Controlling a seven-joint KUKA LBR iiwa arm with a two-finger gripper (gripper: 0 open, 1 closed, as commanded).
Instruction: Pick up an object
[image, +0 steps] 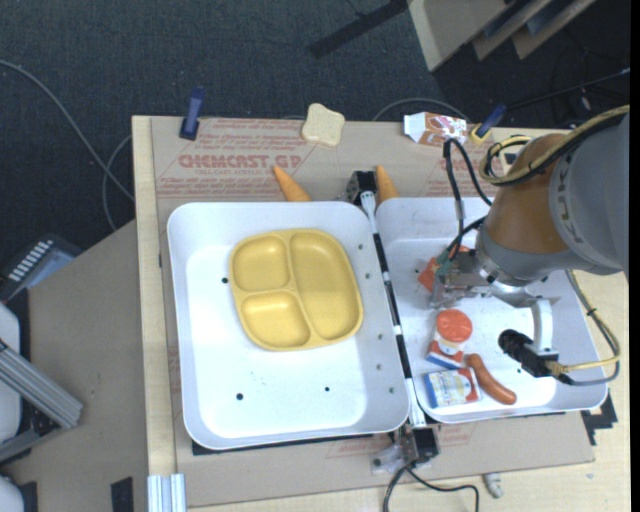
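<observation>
The jaws (447, 283) hang low in the right bin (420, 225), by a small red-orange piece (432, 272); whether they are spread I cannot tell. The nearby hot dog (494, 379) looks light, smooth, rather slippery; it lies slanting toward the bin's near right corner, best pinched across its middle

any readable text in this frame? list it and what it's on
"CHEMCAST GP" in large red letters, on the brown protective sheet covering the bench top behind the left bin.
Smaller red lines above and below that word on the same sheet: too blurred to read.
Print on the small carton in the right bin: too small to read.
Print on the wrapper behind the right bin: unreadable.
</observation>
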